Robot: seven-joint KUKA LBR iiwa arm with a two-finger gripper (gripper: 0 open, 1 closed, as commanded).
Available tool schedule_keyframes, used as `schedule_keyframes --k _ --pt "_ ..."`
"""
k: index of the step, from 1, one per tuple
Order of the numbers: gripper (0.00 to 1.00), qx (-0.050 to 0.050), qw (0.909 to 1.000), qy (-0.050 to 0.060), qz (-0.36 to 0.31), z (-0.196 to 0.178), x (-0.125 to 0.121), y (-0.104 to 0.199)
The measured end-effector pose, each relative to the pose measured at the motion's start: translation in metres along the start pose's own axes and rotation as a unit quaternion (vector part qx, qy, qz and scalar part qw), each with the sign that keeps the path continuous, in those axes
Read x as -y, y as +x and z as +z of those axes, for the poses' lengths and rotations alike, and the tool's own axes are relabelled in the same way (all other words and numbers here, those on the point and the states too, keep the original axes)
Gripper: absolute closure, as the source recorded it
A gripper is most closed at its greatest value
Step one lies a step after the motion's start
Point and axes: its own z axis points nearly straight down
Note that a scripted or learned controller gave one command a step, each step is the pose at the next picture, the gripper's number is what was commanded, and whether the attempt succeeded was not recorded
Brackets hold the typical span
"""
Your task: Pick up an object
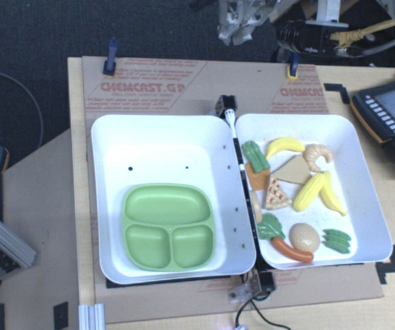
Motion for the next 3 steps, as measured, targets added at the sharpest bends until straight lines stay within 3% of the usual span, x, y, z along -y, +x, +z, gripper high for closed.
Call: schedule_keyframes --k 1,2,3 --pt "1.0 0.002 0.9999 0.012 0.008 0.154 0.025 -0.116" --pt "1.0 0.0 1.0 0.009 0.003 0.234 0.044 -0.128" --pt "1.0 0.0 0.9999 0.009 0.006 0.349 0.061 -0.219"
